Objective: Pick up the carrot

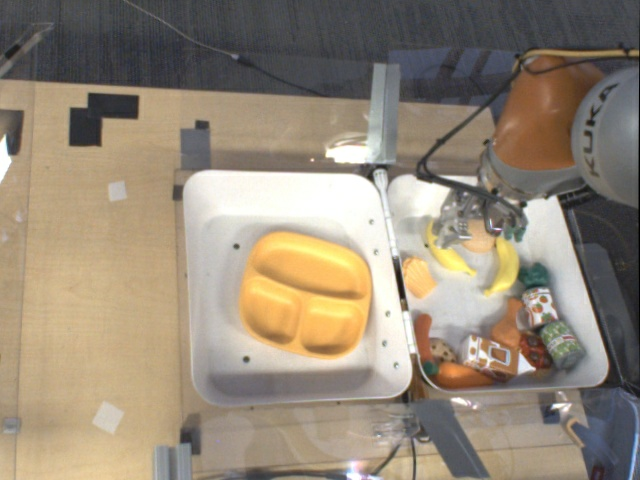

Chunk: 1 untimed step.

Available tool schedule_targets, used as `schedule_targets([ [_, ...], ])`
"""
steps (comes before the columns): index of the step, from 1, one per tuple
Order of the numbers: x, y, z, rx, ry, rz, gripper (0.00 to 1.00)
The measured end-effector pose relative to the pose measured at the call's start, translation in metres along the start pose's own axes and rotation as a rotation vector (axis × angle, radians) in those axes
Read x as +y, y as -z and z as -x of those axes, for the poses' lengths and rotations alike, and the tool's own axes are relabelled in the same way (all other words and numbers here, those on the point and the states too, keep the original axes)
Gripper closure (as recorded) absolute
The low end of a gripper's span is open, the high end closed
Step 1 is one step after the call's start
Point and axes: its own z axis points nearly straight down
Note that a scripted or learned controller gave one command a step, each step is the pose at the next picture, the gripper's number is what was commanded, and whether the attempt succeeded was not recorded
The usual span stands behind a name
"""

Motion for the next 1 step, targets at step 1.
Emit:
schedule_targets([
  [1,-0.0721,0.0457,0.0338,-0.003,-0.198,-0.003,1.0],
])
